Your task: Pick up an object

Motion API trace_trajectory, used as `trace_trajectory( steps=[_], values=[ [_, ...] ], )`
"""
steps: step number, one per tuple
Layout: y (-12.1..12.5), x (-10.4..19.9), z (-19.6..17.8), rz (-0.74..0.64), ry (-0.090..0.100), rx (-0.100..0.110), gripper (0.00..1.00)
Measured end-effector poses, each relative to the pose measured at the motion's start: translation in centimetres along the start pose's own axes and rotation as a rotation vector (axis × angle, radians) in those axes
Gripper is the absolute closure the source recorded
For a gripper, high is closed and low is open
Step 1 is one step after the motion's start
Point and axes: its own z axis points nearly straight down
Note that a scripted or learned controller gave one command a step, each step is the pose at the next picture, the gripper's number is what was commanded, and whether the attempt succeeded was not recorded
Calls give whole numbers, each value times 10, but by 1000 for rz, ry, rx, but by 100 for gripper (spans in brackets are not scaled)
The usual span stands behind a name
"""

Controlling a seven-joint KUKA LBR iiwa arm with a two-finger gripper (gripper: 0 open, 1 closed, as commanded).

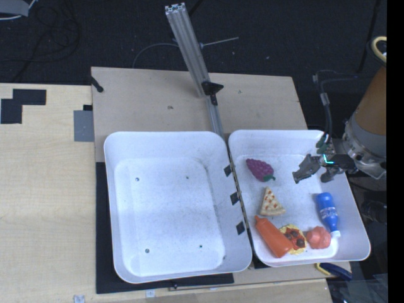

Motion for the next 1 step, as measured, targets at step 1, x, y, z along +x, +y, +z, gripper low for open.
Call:
trace_trajectory(
  steps=[1],
  values=[
    [0, 0, 0, 0, 0, 0, 0]
  ],
)
